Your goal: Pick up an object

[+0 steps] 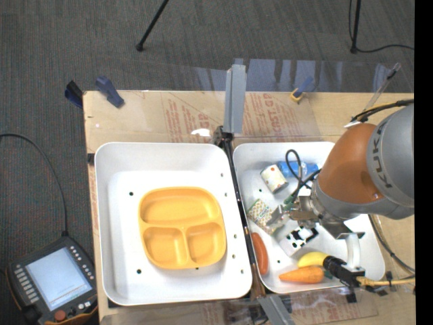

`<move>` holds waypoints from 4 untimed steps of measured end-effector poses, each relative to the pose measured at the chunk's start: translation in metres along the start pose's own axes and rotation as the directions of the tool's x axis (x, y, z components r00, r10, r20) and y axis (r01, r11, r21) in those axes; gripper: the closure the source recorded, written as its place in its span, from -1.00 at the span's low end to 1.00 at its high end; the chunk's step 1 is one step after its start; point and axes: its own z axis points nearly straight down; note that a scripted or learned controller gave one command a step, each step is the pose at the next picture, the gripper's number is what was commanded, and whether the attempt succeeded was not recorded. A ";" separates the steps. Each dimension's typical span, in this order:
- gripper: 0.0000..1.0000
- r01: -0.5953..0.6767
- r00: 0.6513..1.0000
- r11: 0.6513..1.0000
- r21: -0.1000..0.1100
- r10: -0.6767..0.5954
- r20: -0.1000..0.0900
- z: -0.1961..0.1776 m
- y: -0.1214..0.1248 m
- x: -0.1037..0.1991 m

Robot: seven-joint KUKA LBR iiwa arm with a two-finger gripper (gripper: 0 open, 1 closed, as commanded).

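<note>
Two shallow white plastic bins sit side by side on the table (155, 110), whose top is brown cardboard-like sheet with red print. The left bin (115, 175) holds one glossy yellow tray (181, 226), rounded and moulded into three compartments. The right bin (252, 164) holds a clutter of small things: one orange carrot (302, 274), tapered and smooth; one yellow rounded piece (312, 258) touching it at 12 o'clock; one red sausage-shaped piece (260, 253); one black-and-white patterned block (298, 238); one speckled packet (260, 212); one small white cylinder (273, 177) with dots. The jaws (283, 215) hang between packet and block, the block at their 5 o'clock, the packet at 9. Whether they are spread or pressed together, I cannot tell.
</note>
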 end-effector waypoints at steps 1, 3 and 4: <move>-1.00 -0.105 0.994 0.994 0.004 0.105 -0.004 0.012 -0.006 -0.066; 1.00 -0.023 1.000 1.000 0.001 0.023 -0.009 0.002 -0.017 -0.066; -1.00 -0.026 1.000 1.000 -0.001 0.026 -0.004 0.001 -0.017 -0.068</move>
